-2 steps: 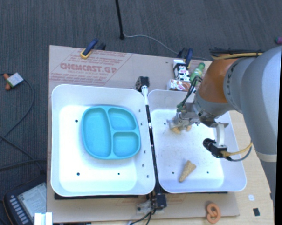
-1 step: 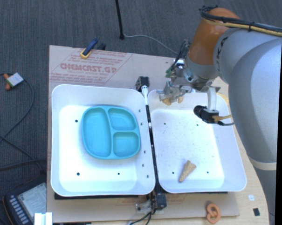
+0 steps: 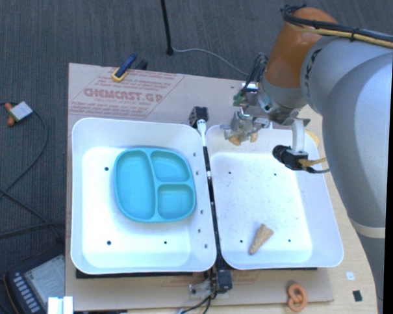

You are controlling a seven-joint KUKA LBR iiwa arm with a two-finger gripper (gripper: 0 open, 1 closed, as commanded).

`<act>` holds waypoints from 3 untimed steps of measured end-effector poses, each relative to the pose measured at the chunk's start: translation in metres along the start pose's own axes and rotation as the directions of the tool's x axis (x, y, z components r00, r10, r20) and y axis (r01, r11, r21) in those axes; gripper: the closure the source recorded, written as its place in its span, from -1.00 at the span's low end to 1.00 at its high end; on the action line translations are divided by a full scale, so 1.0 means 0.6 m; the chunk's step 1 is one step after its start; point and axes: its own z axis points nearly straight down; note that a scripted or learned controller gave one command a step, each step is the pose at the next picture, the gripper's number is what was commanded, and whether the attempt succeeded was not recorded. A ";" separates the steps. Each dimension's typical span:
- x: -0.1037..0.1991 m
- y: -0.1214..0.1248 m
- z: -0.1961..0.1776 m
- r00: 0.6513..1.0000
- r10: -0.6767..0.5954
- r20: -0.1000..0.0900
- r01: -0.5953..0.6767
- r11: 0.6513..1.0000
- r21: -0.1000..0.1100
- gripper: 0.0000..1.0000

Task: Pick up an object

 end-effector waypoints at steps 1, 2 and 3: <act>0.097 0.000 -0.126 1.000 0.000 -0.004 0.000 1.000 -0.001 1.00; 0.073 -0.105 0.018 1.000 0.001 -0.004 -0.001 1.000 0.005 1.00; 0.032 -0.069 0.017 1.000 0.001 -0.003 -0.001 1.000 0.001 1.00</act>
